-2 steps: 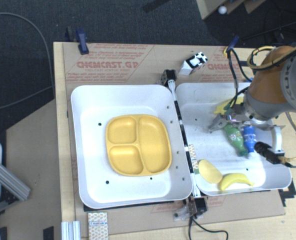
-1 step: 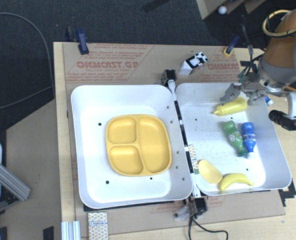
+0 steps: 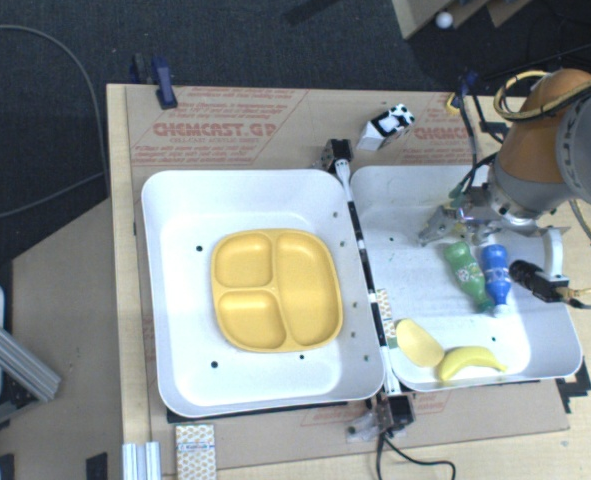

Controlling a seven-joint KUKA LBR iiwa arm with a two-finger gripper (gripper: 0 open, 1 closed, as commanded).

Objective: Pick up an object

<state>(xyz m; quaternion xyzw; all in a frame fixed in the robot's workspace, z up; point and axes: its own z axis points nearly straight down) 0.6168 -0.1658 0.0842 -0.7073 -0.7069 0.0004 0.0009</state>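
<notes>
Two shallow white bins sit side by side on my table (image 3: 125,268). The left bin (image 3: 175,218) holds one yellow plastic plate (image 3: 275,290), rounded and split into three compartments. The right bin (image 3: 550,353) holds four loose things: one green bottle (image 3: 464,269) and one blue bottle (image 3: 496,274) lying touching each other, one pale yellow rounded piece (image 3: 418,343) near the front edge, and one curved yellow banana (image 3: 469,362) just beside it. My pincer (image 3: 462,220) is low in the right bin, just behind the two bottles; whether it is apart or together I cannot tell. My grey arm with its orange band (image 3: 535,138) covers the bin's far right corner. One small black-and-white object (image 3: 387,125) lies on the brown board behind the bins.
</notes>
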